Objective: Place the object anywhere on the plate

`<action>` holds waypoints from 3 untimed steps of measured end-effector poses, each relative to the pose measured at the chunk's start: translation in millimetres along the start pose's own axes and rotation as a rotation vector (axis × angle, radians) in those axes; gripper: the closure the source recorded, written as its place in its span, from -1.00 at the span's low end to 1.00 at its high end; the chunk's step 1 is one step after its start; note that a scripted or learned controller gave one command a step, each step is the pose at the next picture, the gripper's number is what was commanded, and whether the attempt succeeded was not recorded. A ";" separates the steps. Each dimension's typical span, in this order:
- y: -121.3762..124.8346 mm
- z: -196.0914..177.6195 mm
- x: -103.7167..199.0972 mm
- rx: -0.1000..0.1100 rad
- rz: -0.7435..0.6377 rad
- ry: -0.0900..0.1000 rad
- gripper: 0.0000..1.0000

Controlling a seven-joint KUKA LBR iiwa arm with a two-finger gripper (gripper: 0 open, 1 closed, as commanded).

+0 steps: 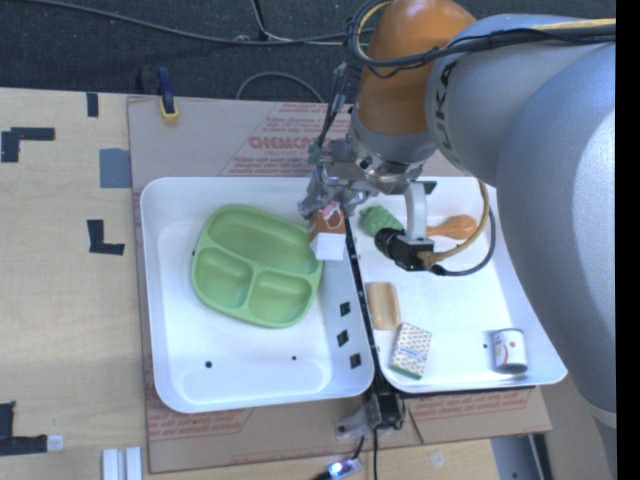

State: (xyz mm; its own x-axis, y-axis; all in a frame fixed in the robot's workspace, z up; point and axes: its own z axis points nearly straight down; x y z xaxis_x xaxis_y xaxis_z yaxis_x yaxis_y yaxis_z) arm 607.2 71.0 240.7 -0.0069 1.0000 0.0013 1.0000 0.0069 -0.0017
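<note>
A green divided plate [255, 266] lies in the left bin [170, 368]. My gripper [326, 211] hangs over the plate's right rim, close to the wall between the two bins. It is shut on a small brown object with a white end [328, 236], which hangs between the fingers just above the plate's edge. The orange band and the arm's grey body hide the wrist from above.
The right bin [540, 368] holds a green item [377, 218], an orange item [455, 227], a tan block [382, 304], a patterned packet [411, 350] and a small can [508, 350]. A black cable loops by the gripper.
</note>
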 end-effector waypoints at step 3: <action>23.9 26.4 95.6 0.001 0.004 -0.002 -1.00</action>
